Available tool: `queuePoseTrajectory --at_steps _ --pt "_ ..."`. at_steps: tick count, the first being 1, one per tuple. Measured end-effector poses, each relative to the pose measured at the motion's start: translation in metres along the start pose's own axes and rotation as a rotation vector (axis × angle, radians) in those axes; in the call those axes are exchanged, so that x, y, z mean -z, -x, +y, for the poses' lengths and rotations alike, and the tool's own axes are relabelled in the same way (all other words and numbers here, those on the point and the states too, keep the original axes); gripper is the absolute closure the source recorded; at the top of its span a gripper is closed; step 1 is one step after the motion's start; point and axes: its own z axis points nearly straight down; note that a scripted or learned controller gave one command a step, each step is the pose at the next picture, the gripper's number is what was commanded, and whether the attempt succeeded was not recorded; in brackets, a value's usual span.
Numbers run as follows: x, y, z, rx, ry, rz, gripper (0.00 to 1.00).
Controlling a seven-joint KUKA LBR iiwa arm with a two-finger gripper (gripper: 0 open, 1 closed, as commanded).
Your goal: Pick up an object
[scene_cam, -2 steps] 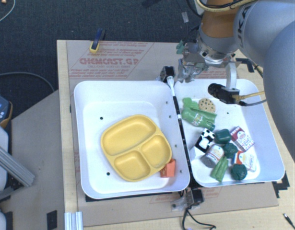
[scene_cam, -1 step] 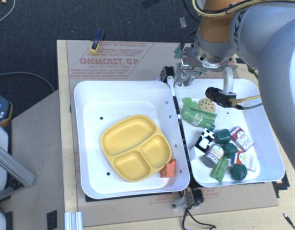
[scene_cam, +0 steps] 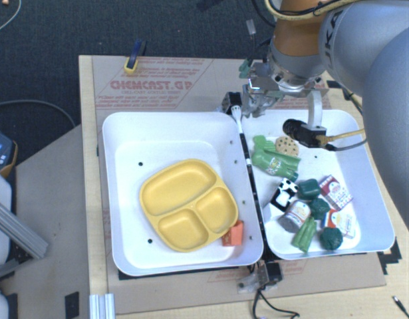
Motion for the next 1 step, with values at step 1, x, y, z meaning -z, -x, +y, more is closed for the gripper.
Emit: queuePoseTrajectory --at_steps 1 --pt "-0.0121 0.0115 0.0135 -0.002 -0.002 -0.002 1.00"
